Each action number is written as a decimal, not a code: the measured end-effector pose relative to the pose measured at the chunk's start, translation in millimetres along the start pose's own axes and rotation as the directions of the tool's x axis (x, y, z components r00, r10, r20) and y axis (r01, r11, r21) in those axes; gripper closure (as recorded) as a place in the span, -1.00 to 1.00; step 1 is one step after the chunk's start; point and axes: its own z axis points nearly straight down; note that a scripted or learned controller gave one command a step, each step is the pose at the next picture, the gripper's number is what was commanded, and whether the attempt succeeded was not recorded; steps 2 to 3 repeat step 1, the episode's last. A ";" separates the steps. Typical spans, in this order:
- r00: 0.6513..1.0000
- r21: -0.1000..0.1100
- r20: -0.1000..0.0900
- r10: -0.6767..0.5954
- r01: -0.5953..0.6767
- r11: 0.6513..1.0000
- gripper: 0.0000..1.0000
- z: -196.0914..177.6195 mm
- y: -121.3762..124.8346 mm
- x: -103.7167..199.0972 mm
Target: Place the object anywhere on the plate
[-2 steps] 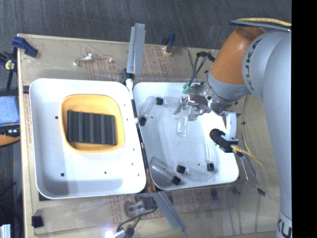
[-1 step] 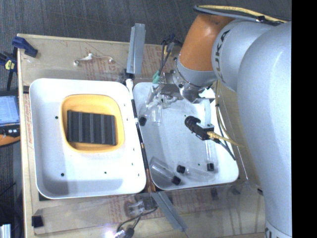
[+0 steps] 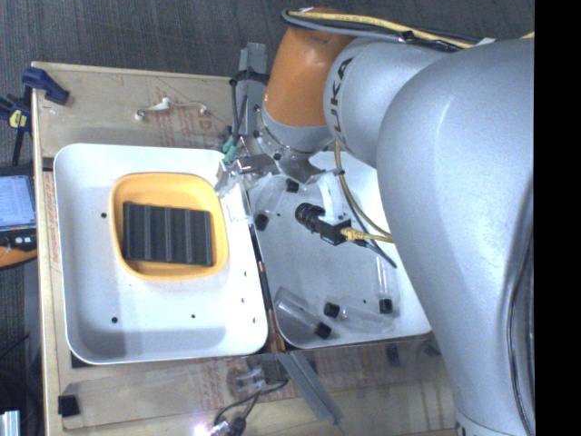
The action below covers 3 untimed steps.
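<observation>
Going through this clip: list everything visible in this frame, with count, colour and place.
Bins: two, white, side by side on the bench.
Plate: one, yellow-orange rim with a dark ribbed centre, in the left bin.
Clear plastic object: one, transparent, near edge of the right bin.
Bench: one, pale wood, under both bins.
Clamp: one, blue, bench's far-left corner.
Arm: one, grey with orange band, over the right bin.
Gripper: one, at the divide between bins.

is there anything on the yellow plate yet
Yes: a dark ribbed block lies flat on the yellow plate, inside its rim, in the left bin. Whether it is the task's object, cannot tell.
</observation>
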 end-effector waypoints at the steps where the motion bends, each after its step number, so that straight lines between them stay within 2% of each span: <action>1: 1.000 0.000 0.000 0.000 0.000 1.000 -1.00 -0.2 0.0 -0.2; 3: 1.000 0.000 0.000 0.000 0.000 1.000 -1.00 -0.2 0.0 -0.2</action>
